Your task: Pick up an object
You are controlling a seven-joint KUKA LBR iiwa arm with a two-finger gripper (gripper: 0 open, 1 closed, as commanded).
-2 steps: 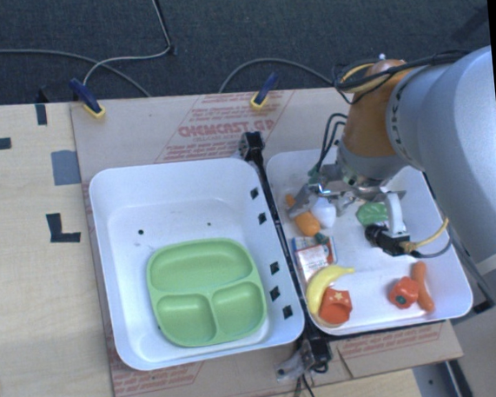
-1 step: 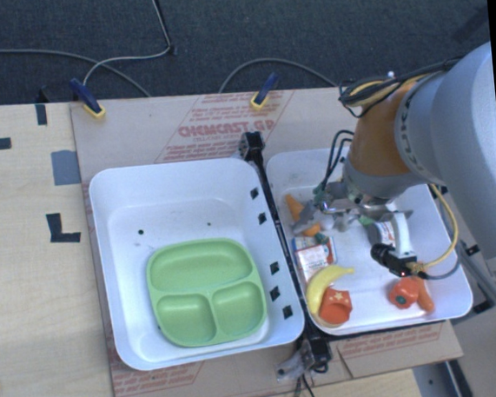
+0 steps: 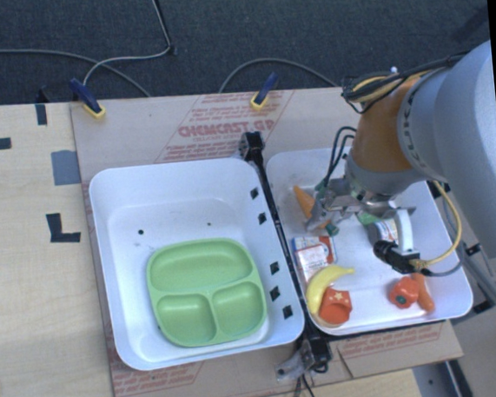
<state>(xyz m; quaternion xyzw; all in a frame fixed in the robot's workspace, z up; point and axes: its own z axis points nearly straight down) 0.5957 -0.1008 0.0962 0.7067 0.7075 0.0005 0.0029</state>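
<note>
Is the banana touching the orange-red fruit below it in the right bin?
Touching. In the camera view the banana overlaps the orange-red fruit with no gap showing.

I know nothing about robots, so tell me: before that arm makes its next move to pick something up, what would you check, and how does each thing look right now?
1. Claw is over the right bin, where the objects lie: ok.
2. Claw fingers open or shut: cannot tell, the wrist blocks the view.
3. Anything held already: cannot tell.
4. Nearest targets are in reach: ok, an orange piece and a small packet lie just beside the claw.
5. Targets are well separated: not ok, the banana rests against an orange toy.
6. Left bin ready for a drop: ok, it bears a green divided plate.
</note>
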